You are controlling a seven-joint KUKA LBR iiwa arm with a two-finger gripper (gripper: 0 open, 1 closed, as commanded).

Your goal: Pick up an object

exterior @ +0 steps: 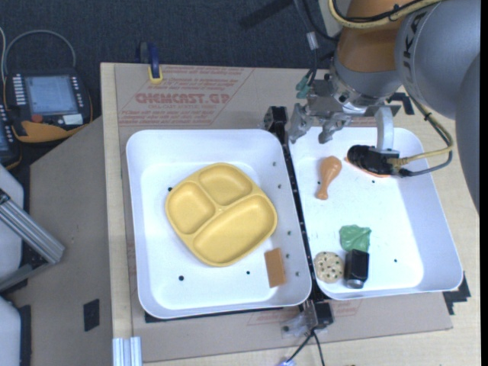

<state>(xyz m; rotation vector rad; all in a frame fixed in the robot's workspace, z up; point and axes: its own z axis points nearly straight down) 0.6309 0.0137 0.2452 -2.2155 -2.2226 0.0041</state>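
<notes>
Overhead, a brown cardboard-topped bench [191, 90] holds two shallow white bins on dark carpet. Left bin [145, 204]: a yellow three-compartment plastic plate [221, 213] and a small tan block [274, 268]. Right bin [427, 227]: an orange toy drumstick [329, 175], green crumpled piece [354, 237], speckled cookie [329, 265] and black block [356, 268]. The gripper [319, 126] hovers above the drumstick, fingers apart, empty. The arm is cut off at the top edge.

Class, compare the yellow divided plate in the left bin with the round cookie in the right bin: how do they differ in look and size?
The yellow plate is far larger than the cookie. The plate is plain yellow and split into three compartments; the cookie is pale, speckled with dark spots and undivided. The plate sits mid-bin in the left bin; the cookie lies near the front edge of the right bin. Both lie flat and have rounded outlines.
</notes>
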